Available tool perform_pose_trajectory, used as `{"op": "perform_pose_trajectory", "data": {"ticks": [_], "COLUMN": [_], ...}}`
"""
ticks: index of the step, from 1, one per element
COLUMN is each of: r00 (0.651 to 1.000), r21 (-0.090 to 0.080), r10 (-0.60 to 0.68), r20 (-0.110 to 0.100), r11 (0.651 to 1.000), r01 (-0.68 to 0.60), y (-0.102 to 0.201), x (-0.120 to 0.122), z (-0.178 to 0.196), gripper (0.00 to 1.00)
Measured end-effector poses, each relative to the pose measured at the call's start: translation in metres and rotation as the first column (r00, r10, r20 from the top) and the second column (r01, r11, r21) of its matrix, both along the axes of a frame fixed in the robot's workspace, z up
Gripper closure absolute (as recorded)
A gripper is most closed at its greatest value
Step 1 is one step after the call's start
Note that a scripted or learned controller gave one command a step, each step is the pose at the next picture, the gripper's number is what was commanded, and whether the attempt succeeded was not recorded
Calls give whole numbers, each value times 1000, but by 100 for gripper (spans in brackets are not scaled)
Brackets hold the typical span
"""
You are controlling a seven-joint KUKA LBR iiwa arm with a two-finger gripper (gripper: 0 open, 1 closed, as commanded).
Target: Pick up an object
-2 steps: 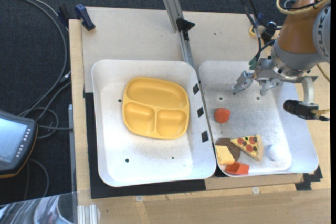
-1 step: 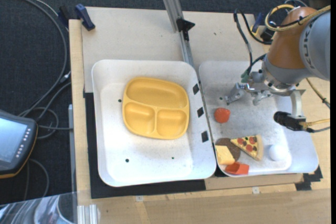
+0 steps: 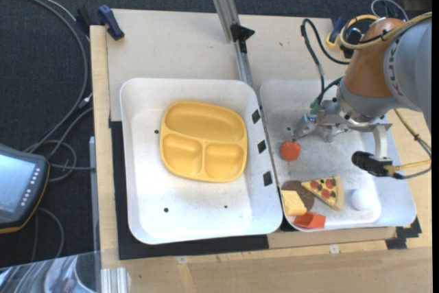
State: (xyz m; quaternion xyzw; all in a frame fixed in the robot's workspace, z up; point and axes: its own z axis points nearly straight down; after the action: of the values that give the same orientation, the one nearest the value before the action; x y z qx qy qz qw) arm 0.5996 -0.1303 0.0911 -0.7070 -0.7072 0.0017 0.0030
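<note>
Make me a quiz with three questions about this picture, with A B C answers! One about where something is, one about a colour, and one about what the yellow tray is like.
1. Where is the pizza slice?
A. in the right bin
B. in the left bin
C. on the floor

2. What colour is the divided tray?
A. blue
B. yellow
C. green

3. What is inside the divided tray?
A. a pizza slice
B. a white ball
C. nothing, its sections are bare

Answers:
1. A, it lies near the front of the right bin, beside the white ball.
2. B, it is plainly yellow.
3. C, all three sections show bare yellow plastic.
</note>
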Motion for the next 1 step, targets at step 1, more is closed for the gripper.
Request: {"op": "perform_pose_trajectory", "data": {"ticks": [1], "r00": [1000], "r21": [1], "r10": [1], "r20": [5], "r11": [1000], "r01": [-1], "y": [1], "x": [2], "z": [13], "gripper": [100]}}
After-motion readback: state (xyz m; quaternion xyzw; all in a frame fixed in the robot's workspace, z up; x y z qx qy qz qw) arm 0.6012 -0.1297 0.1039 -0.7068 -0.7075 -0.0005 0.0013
